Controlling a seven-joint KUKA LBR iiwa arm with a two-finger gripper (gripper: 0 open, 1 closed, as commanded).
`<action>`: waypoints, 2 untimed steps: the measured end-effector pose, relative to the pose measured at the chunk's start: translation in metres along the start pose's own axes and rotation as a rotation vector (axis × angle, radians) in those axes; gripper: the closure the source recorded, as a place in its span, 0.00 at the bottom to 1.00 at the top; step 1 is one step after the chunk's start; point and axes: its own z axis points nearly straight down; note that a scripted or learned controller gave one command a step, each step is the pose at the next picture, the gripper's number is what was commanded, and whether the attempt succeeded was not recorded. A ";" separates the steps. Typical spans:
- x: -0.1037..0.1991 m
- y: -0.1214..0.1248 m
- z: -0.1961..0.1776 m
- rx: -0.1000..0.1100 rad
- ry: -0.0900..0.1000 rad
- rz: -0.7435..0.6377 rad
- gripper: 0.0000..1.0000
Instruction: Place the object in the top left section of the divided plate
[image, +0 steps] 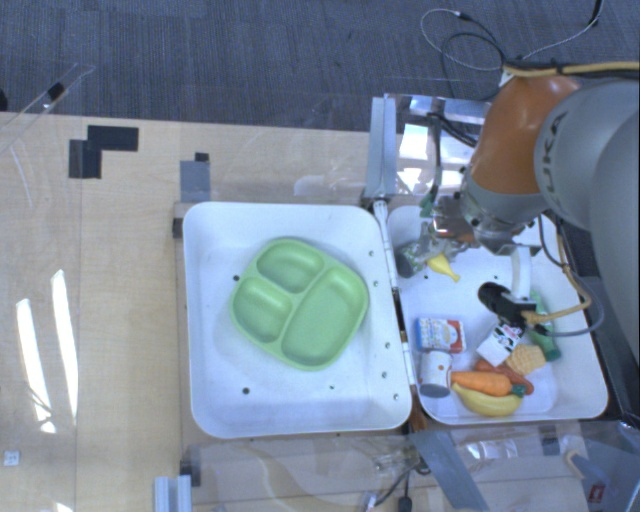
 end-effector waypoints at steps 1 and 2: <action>0.119 -0.019 0.001 0.002 0.002 0.037 1.00; 0.197 -0.051 -0.015 0.002 0.002 -0.049 1.00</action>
